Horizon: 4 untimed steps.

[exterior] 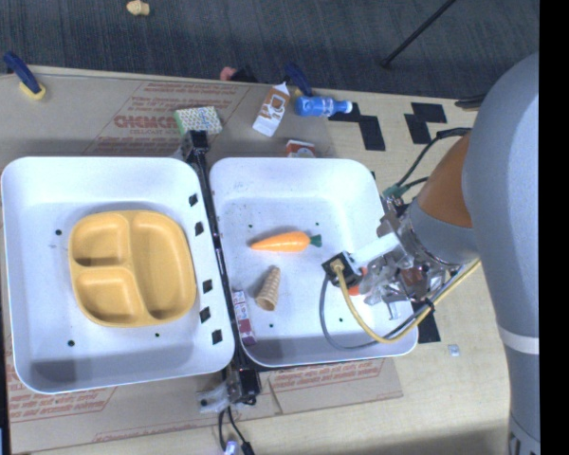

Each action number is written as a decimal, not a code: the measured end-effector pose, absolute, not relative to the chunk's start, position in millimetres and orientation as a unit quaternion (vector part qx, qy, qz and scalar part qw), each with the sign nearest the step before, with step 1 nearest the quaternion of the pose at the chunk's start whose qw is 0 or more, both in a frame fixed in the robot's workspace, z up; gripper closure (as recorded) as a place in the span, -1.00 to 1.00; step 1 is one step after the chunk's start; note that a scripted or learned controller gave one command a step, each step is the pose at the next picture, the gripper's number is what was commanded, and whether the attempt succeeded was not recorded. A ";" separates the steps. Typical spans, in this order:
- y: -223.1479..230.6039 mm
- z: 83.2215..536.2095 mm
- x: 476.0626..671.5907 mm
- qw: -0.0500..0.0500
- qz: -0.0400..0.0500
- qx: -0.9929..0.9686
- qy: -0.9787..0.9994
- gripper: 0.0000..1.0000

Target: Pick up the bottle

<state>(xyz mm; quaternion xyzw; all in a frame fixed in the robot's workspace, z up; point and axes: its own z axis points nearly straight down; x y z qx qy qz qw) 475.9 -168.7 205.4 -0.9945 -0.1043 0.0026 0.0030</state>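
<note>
Two shallow white bins sit side by side on a cardboard-covered bench. The left bin [19,254] holds a yellow divided tray [133,265], set roughly at its centre. The right bin [294,173] holds an orange carrot [281,243] lying left to right, and nearer the camera a tan cone [268,288] pointing toward the near edge.

The bottle [322,107], blue with a paler cap end, lies on its side outside both bins, on the bench beyond the far rim of the right bin. Its long axis runs left to right, and the cap seems to point right, though the view is small.

The gripper [384,282] hangs over the right bin's right, near part, amid cables and a yellow hose; whether its fingers are apart or closed cannot be told. The bottle lies well apart from it, farther away and slightly left.
</note>
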 end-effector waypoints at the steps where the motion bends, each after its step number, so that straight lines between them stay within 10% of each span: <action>1: -210.8 200.5 475.8 0.002 0.001 -0.994 -0.108 1.00; 4: -210.4 190.6 475.5 0.004 0.003 -0.995 -0.105 1.00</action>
